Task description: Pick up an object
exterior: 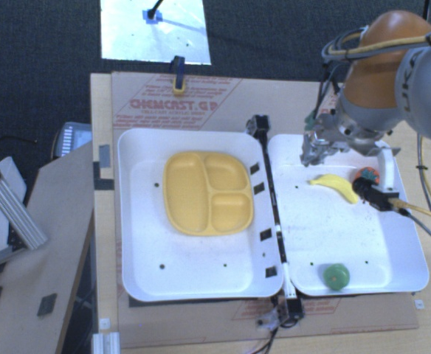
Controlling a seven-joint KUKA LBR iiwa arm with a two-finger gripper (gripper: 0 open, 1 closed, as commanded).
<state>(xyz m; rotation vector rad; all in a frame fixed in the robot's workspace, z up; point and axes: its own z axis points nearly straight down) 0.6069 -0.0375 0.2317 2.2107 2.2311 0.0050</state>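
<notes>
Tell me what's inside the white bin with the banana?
The right bin holds a banana, a green ball and a colourful ball. The end effector covers its far corner.

I am looking down at what reads as a robotics lab. A grey and orange industrial arm (392, 65) is reaching over a counter (201, 94) where two white bins (138, 271) are sitting side by side on printed board. Loose cables (422, 212) are trailing at the right, aluminium framing (9, 205) is leaning at the left, and dark carpet (38, 50) is covering the floor.
</notes>
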